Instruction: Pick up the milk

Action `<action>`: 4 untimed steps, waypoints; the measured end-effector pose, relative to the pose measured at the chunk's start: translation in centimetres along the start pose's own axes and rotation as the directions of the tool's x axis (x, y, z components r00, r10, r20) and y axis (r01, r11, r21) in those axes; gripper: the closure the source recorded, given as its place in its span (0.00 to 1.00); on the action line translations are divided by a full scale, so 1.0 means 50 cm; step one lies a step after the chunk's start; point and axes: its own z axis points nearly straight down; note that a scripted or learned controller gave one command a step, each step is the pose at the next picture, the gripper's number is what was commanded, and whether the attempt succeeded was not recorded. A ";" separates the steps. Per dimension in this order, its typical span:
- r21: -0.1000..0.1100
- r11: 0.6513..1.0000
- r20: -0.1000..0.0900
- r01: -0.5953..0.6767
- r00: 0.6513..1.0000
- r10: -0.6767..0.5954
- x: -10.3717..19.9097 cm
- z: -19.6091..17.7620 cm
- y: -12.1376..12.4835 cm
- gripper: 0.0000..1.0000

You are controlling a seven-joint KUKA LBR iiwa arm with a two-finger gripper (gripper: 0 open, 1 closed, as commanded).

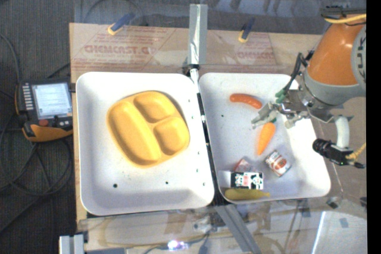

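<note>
Far left, off the tabletop: a handheld pendant with a lit screen and orange trim, cables trailing around it.

2 white bins side by side on the tabletop. Left bin carries 1 yellow divided tray with 3 compartments, sitting slightly left of the bin's centre and turned at an angle.

Right bin carries 5 items. A red sausage lies near the upper middle. An orange carrot lies tilted below and to its right. The milk, a small carton with black-and-white print, lies on its side at the bin's front edge, left of centre. A yellow-green piece lies just beside the milk, against the front wall. A small red-and-white can lies to the right of the milk, apart from it.

The jaws sit just above the carrot's upper end, well apart from the milk. They look spread and released, with nothing between them. Grey arm with an orange band enters from the right.
</note>
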 end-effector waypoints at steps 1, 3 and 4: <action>-0.010 0.983 0.004 0.185 0.983 -0.185 -0.031 0.208 -0.111 0.00; -0.002 0.948 0.003 0.317 0.948 -0.317 0.128 -0.070 -0.127 0.00; 0.002 0.947 0.002 0.320 0.947 -0.320 0.278 0.037 -0.122 0.00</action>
